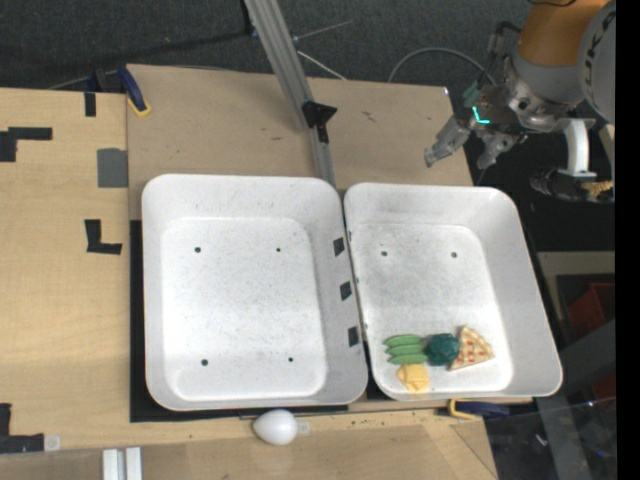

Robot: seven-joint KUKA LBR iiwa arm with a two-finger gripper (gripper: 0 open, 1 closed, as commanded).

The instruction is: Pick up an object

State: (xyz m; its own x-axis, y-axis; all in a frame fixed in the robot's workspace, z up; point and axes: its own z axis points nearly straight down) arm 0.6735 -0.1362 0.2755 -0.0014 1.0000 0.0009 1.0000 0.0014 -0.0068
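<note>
Small toy foods lie clustered at the near edge of the right bin (500,228): a green pea pod (404,346), a dark green broccoli-like piece (441,348), a pizza slice (472,349) and a yellow piece (413,376). My gripper (466,151) hangs above the bench just beyond the right bin's far right corner, well away from the toys. Its two fingers are spread apart with nothing between them.
The left bin (240,198) sits beside the right one. A white egg-shaped object (275,427) rests on the bench in front of the left bin. A slanted metal rail (285,58) crosses behind the bins. Cables trail near the arm at upper right.
</note>
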